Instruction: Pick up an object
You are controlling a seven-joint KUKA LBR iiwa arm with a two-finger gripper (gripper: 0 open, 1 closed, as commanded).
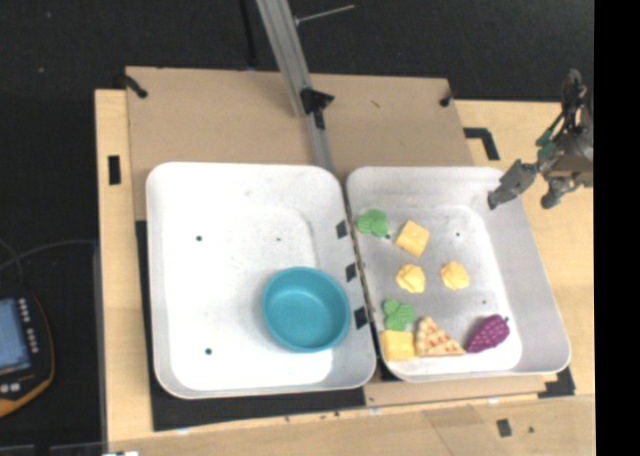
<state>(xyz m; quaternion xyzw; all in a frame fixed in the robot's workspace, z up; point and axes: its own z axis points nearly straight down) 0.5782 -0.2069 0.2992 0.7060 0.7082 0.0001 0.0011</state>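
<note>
Nearest, along the right bin's (pixel 530 274) near edge, lie a yellow block (pixel 398 346), a pizza slice (pixel 436 338) and a purple grape bunch (pixel 487 333), with a teal bowl (pixel 301 308) in the left bin (pixel 200 204). Farther back sit three more yellow pieces and two green broccoli toys. Farthest, the gripper (pixel 532 190) hovers at the bin's far right corner, fingers spread and empty; every toy lies nearer and to its left, the yellow piece (pixel 454 275) closest.

My bench (pixel 110 244) is pale wood; a brown board (pixel 220 119) lies on it, and two white bins, left bin (pixel 190 204) and right bin (pixel 520 274), sit side by side.
</note>
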